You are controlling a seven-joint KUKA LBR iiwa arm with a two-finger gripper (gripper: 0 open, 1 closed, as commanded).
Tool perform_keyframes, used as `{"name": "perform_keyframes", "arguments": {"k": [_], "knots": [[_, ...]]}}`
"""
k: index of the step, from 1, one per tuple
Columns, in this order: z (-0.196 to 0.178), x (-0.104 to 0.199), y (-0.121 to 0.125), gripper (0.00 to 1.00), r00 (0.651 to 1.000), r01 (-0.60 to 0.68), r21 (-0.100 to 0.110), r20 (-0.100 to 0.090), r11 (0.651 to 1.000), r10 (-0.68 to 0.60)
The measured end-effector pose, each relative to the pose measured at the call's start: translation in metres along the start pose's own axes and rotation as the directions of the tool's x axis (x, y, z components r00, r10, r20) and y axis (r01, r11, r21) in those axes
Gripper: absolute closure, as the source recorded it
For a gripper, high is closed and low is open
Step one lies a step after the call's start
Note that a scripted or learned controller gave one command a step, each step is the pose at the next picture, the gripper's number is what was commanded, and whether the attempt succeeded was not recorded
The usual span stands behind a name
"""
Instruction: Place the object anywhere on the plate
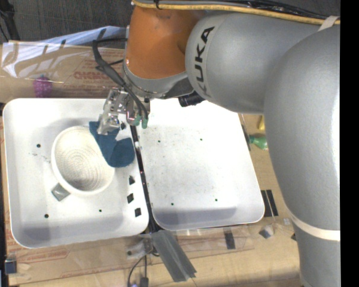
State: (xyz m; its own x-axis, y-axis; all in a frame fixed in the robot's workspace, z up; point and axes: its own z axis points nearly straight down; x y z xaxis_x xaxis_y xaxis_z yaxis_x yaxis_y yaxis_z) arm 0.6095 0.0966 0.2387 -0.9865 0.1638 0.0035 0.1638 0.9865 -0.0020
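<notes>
The tool hangs over the far side of the left bin, its tips at the upper corner of a blue cloth — whether they pinch it or stand spread, I cannot tell. The cloth drapes over the right rim of the white plate, partly on the plate and partly on the bin floor. The right bin sits just beside it on the counter.

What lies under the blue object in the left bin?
The blue object overlaps the right rim of the white plate; its other part lies over the bin floor. The covered rim portion is hidden.
</notes>
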Motion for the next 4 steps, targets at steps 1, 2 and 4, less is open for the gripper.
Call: {"name": "perform_keyframes", "arguments": {"k": [1, 2, 4], "knots": [[0.000, -0.047, -0.043, 1.00, 0.985, 0.173, -0.001, 0.004, 0.985, -0.173], [-0.037, -0.050, -0.040, 1.00, 0.901, 0.434, 0.000, 0.005, 0.901, -0.434], [-0.010, 0.017, 0.050, 0.00, 0.903, 0.431, 0.000, 0.002, 0.903, -0.431]]}}
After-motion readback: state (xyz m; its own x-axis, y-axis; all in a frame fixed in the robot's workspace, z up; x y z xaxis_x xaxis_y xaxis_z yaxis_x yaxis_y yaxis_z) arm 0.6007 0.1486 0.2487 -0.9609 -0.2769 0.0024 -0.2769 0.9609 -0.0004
